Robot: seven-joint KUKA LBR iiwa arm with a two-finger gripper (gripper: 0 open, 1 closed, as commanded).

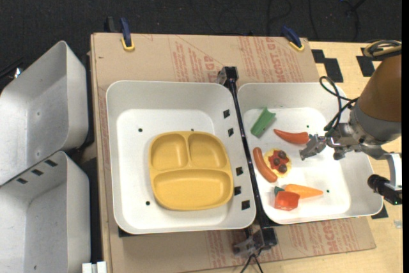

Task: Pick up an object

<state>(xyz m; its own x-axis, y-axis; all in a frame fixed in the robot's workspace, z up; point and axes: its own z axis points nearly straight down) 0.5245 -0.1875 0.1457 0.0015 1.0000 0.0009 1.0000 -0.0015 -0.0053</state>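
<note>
Nothing is lifted yet: the grey arm with its orange band reaches in from the right, and its dark two-finger gripper [311, 147] sits low inside the right shallow white bin [332, 117]. Its tips are too small and dark here to tell whether they are apart or together, and no item shows between them.

The nearest candidate is the red plastic chilli pepper [291, 135], just left of the gripper. Near it lie a small round toy pizza slice with dark toppings [278, 162], a brown-red toy sausage [262, 165] by the bin's left wall, a green flat plastic piece [262, 122] farther back, and an orange toy carrot [301, 190] touching a red toy block [286, 201] at the near side.

The whole pick remains, judging from this. The toys crowd together, so a descent could nudge neighbours.

The left white bin [121, 137] holds a yellow divided plastic plate [190, 170], well apart.
</note>
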